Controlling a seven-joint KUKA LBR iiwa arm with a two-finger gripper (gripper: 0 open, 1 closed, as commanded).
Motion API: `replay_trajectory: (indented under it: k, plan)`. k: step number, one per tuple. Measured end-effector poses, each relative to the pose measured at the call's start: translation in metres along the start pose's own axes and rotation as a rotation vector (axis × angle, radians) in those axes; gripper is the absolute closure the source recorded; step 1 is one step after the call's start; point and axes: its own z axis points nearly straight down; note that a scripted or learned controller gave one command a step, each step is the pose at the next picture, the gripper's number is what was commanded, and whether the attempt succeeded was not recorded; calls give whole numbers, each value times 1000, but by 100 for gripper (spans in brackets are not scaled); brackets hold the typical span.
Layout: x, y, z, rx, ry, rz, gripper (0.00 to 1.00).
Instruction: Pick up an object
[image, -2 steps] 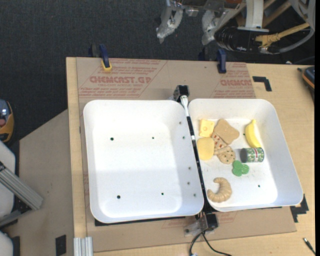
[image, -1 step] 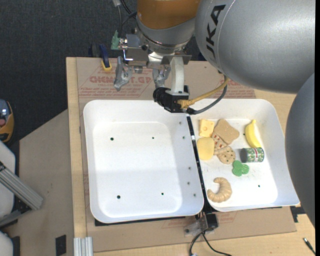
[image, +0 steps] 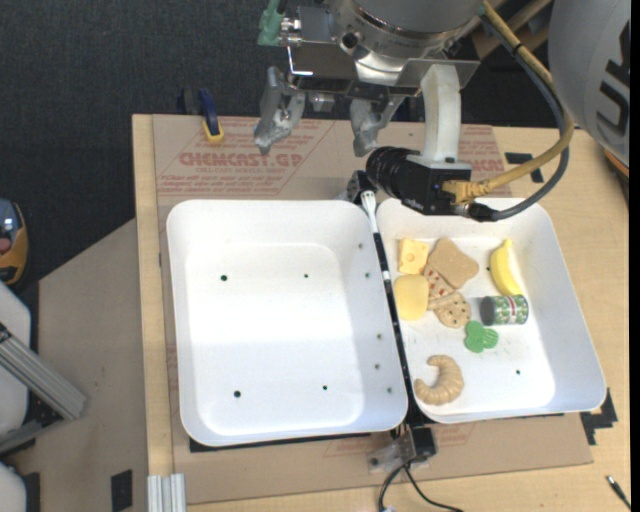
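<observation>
My gripper hangs high above the far edge of the left bin, its two fingers spread wide apart with nothing between them. The right bin holds toy food: a yellow banana, a cheese wedge, a slice of toast, a pale yellow block, crackers, a small can, a green piece and a croissant. All of these lie well to the right of and nearer than the gripper.
The bins stand on a cardboard sheet with red print. A blue and yellow clamp sits at its far left corner. A black divider strip runs between the bins.
</observation>
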Motion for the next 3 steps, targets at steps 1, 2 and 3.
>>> replay_trajectory:
  k: [1, 2, 3]
  plan:
    - [0, 3, -3, 8, -5, 2, 100]
    - [-2, -53, 127, 27, -13, 4, 100]
    - [-92, -49, 98, 8, -7, 13, 100]
